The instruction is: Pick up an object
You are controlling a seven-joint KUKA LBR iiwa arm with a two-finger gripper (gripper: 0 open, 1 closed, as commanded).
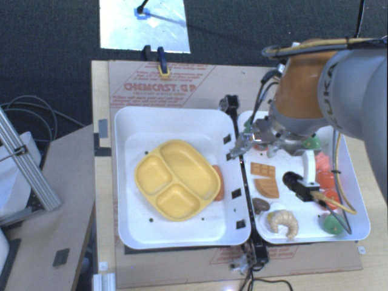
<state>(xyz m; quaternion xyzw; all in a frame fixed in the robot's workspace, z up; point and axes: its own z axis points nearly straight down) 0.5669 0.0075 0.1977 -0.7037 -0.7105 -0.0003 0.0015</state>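
Gripper, finger state unreadable, hangs upper-centre in the right white bin, above the tan waffle-patterned square. Risk: snagging the divider wall; flat piece may slip.

A big brown cardboard sheet with red letters lies flat on the bench, under two white bins, and a yellow and blue clamp grips its far edge. Behind it, on the dark carpet, sits a shiny square plate. At the left stands a pale wooden table with slanted silver metal bars beside it, and grey cables curl on the floor near them.
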